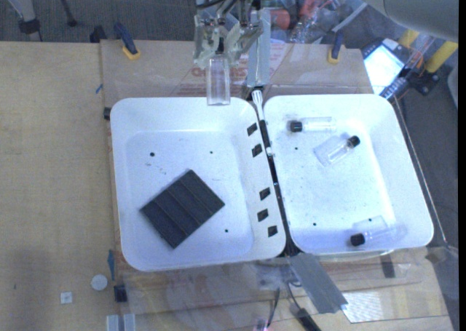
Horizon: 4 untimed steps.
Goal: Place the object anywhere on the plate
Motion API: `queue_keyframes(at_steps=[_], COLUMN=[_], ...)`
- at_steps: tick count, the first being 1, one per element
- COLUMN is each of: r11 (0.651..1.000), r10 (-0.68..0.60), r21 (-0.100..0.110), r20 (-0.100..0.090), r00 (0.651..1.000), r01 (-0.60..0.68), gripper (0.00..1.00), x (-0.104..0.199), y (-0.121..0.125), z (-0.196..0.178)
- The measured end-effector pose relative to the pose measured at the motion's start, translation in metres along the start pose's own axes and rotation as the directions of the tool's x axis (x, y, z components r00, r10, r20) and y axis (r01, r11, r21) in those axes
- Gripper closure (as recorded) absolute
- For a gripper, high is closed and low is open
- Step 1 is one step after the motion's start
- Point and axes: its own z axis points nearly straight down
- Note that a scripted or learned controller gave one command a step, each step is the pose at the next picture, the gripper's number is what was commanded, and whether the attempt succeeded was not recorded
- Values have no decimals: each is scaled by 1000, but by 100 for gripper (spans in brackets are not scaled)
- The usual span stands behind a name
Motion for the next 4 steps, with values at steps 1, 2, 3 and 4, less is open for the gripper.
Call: queue_keyframes(at_steps=[1, 2, 3, 4], r11=[926, 651, 167, 612], r10=[-378, -759, -986, -791], r21=[-2, -2, -5, -3], r20=[1, 3, 10, 3], r00=[926, 651, 167, 612], r01=[378, 759, 986, 791], gripper=[100, 100, 100, 100], x=[-7, -11, -11, 3], y=[1, 6, 2, 0], z=[1, 1, 22, 1])
